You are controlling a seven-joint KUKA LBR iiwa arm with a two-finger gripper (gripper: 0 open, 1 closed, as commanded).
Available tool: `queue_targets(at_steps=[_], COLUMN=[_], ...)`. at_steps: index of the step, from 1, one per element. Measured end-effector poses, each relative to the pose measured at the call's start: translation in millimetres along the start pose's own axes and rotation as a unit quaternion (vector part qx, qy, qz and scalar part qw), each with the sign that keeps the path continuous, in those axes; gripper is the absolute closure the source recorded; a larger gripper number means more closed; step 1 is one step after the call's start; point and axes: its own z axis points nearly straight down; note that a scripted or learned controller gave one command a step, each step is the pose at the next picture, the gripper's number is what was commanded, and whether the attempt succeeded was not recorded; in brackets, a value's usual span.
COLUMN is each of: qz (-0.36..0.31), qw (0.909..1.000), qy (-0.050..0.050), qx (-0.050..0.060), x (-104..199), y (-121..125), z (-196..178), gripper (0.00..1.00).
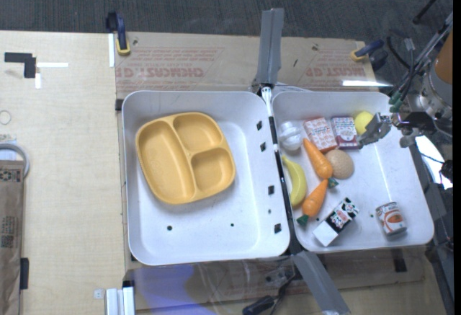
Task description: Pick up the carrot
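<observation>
Nearest the camera, along the right bin's (421,231) front edge, I see a small milk carton (337,220) and a can (392,219). Just behind the carton lie two carrots, meeting end to end: the lower carrot (314,198) tilts toward the carton, the upper carrot (316,158) runs back toward the snack boxes (330,132). A banana (294,180) lies just left of them, a brown egg-shaped thing (341,163) touching on their right. The left bin (137,184) holds a yellow divided plate (186,156).

My gripper (374,130) hovers at the right bin's far right, beside a yellow lemon (364,120), well apart from both carrots. I cannot tell how its jaws stand.

I judge the carrots to be light, stiff, smooth plastic toys, likely slippery. I would grip the lower carrot across its thick middle, where neighbours crowd it least.
</observation>
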Motion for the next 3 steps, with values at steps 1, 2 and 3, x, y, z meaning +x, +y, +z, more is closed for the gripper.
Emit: queue_targets(at_steps=[1,2,3], qz=[0.043,0.078,0.017], qw=[0.9991,0.997,0.9999], qy=[-0.001,0.0,0.001], qx=[-0.002,0.0,-0.001], x=[52,41,26], y=[0,-26,29], z=[-70,89,194], gripper=[0.0,0.0,0.0])
